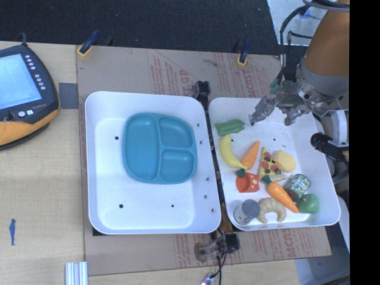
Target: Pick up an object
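Note:
The right bin (330,177) holds toy food: a green pod (230,126), a yellow banana (228,152), two carrots (250,154) (282,197), a pizza slice (271,164), corn (284,160), a red piece (247,183), a croissant (272,209), a grey can (250,208), a green-labelled can (298,184) and a green pepper (309,203). My gripper (274,115) hovers over the bin's upper part, open, with nothing between its fingers (259,112).
The left bin (101,159) bears a blue divided plate (160,148). A teach pendant (24,94) lies at the far left of the bench. Clamps (88,43) (242,52) hold the cardboard sheet at the back.

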Controlling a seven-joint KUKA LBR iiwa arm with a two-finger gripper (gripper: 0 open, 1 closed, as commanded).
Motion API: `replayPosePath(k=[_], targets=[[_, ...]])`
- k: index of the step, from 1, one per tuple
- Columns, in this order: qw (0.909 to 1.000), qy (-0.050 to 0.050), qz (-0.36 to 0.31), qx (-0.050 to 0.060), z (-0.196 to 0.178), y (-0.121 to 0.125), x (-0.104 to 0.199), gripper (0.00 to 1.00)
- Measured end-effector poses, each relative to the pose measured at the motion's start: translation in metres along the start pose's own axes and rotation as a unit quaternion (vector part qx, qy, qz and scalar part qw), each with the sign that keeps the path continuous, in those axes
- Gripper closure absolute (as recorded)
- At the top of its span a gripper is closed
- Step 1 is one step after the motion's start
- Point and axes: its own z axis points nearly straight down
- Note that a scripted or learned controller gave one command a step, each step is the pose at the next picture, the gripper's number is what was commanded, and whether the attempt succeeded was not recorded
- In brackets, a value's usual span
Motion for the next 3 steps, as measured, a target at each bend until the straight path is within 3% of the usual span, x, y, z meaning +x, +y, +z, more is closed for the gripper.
replayPosePath(k=[1, 2, 3], targets=[[1.0, -0.001, 0.0, 0.001, 0.146, -0.001, 0.003, 0.0], [1.0, -0.002, -0.002, 0.001, 0.135, -0.001, 0.002, 1.0], [1.0, 0.0, 0.0, 0.0, 0.06, -0.108, 0.026, 1.0]])
